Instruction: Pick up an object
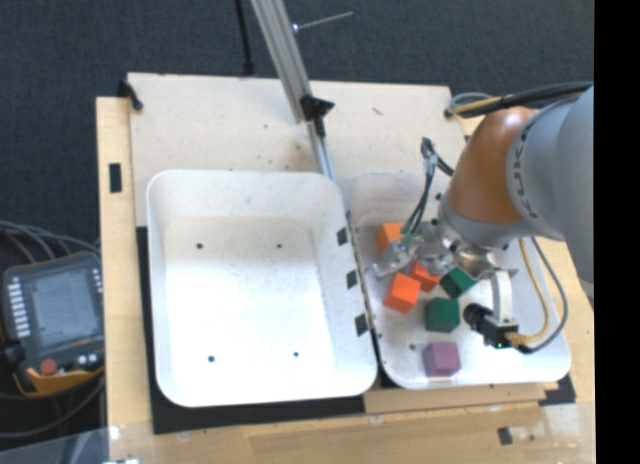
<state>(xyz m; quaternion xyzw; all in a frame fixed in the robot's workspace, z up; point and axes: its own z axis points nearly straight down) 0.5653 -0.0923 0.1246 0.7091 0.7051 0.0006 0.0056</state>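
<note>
My gripper (418,258) hangs low over the middle of the right bin (545,352), under the grey and orange wrist. Right by it lie an orange cube (403,292), a small orange piece (426,277) and a dark green block (459,281). Another orange cube (388,236) sits just up and left of the gripper. A green cube (441,314) and a purple cube (441,358) lie nearer the bin's front edge. Nothing is seen lifted off the bin floor.
The left bin (170,192) stands beside the right one, sharing a wall with black clips. A slanted metal rail (285,47) rises behind the bins. Cables and a black connector (485,322) hang off the wrist over the right bin.
</note>
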